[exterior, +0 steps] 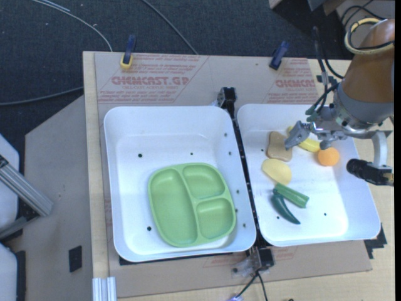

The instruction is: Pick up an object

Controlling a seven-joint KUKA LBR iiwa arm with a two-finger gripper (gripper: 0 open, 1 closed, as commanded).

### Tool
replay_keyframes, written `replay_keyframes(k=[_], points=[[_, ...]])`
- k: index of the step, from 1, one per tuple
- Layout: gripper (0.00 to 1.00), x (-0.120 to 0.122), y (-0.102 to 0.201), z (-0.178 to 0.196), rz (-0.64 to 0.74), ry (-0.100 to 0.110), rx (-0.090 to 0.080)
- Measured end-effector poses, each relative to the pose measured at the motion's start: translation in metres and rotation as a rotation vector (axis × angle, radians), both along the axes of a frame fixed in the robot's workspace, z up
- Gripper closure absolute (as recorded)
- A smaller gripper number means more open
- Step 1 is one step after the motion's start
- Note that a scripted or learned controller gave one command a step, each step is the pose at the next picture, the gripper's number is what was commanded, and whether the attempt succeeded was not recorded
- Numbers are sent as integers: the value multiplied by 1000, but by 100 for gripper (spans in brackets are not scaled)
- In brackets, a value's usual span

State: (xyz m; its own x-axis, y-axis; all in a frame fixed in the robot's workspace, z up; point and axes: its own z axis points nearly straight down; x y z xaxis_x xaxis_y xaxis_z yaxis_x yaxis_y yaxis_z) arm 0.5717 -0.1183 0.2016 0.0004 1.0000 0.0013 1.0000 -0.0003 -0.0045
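Camera view: the pincer (305, 132) hangs over the right bin (351, 227), its fingers spread and holding nothing, just above the yellow piece (309, 145) and beside the tan piece (278, 146). An orange ball (328, 157) lies just right. To grasp well, I would centre the fingers over one piece, drop straight, and close clear of its neighbours.

A green divided plate (191, 204) lies in the left white bin (125, 130), toward its near side. Both bins sit on a brown board (188, 74) printed with red lettering. A blue-and-yellow clamp (128, 51) and a blue clamp (279, 55) grip the board's far edge. Thin cables (56, 14) trail across the dark floor (37, 61).
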Motion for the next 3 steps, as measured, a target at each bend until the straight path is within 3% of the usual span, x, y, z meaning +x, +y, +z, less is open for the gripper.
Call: replay_keyframes(k=[1, 3], points=[[0, 1, 0, 1, 1, -3, 0], [0, 1, 9, -99, 0, 2, 0]])
